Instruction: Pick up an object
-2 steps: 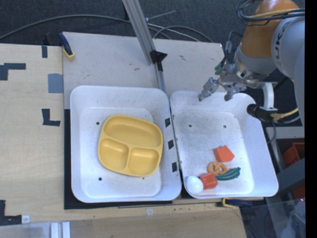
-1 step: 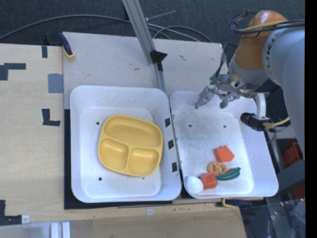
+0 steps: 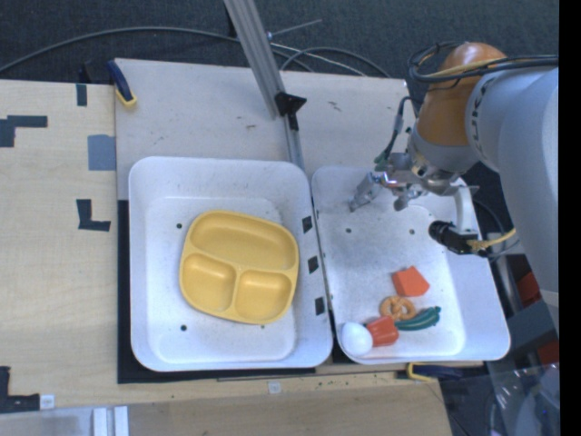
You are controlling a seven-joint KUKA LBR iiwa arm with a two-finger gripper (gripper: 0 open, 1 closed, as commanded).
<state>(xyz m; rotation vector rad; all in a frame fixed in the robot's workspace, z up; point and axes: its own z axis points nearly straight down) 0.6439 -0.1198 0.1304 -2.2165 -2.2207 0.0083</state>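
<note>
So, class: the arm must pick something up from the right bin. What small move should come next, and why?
Probably carry the gripper toward the near corner of the right bin. It hangs over bare floor at the far end, while the orange block, pretzel and white egg lie there.

Claw [image 3: 381, 194] above right bin [image 3: 363, 243]

- Arm [image 3: 522, 125]: bulky, smooth, rounded casing in light grey, at the right of the scene.
- Orange band [image 3: 449, 98]: glossy orange segment above the wrist, dome-shaped on its far side.
- Cables [image 3: 472, 62]: thin black leads looped over the orange band and ran along the grey casing.
- Wrist [image 3: 434, 157]: a grey collar ringed the arm beneath the orange band.
- Gripper [image 3: 381, 189]: small, metallic grey, of angular parts.
- Side fitting [image 3: 454, 234]: black piece with a pale cable, on the near side of the wrist.
</note>
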